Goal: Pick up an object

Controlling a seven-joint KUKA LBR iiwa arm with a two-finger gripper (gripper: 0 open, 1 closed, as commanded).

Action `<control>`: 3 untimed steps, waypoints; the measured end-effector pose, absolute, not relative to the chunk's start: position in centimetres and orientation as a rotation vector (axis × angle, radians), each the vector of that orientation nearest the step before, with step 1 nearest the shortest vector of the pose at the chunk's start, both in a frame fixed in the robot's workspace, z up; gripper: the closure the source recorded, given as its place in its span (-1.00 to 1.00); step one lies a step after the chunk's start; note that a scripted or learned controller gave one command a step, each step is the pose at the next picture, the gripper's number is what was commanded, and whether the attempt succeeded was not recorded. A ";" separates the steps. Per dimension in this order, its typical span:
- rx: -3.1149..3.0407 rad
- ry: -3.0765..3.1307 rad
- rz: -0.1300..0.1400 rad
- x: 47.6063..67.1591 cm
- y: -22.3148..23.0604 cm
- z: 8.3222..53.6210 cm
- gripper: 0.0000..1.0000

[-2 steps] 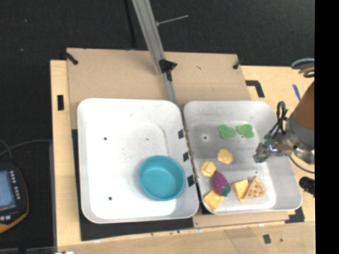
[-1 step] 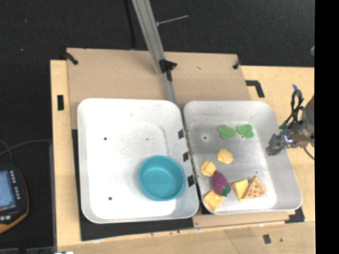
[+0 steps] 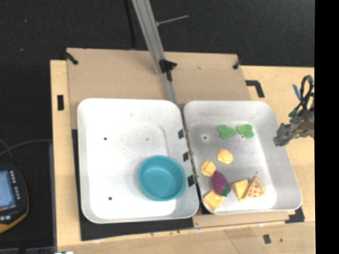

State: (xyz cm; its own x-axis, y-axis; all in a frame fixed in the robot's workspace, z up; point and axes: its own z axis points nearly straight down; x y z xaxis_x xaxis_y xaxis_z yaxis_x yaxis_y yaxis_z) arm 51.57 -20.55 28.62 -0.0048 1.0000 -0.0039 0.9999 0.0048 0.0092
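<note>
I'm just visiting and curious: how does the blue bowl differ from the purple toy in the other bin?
The blue bowl is far larger than the purple toy. The bowl is round, open and hollow; the toy is a solid oval lump. The bowl sits alone in the left bin; the toy lies among yellow pieces in the right bin. Both rest near their bins' front edges.

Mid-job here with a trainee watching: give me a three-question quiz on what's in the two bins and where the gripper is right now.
1. True or false: the blue bowl sits in the left bin.
2. How many green pieces lie in the right bin?
A. one
B. two
C. four
3. Fill in: the gripper is at the right bin's ____ rim.

Key:
1. True; it stands near the bin's lower right corner.
2. B; two lie side by side near the top.
3. Right; it is at the bin's edge, away from the yellow pieces and the purple piece.
</note>
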 end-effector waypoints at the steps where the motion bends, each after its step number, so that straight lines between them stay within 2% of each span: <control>1: 2.213 2.226 0.002 52.7 -16.0 27.7 1.00; 3: 2.213 2.229 0.003 52.9 -6.8 28.2 1.00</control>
State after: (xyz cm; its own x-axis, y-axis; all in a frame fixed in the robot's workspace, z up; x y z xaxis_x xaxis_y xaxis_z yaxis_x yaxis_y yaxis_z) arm 52.87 -6.75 28.15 -0.0075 1.0000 0.0011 1.0000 0.0074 0.0020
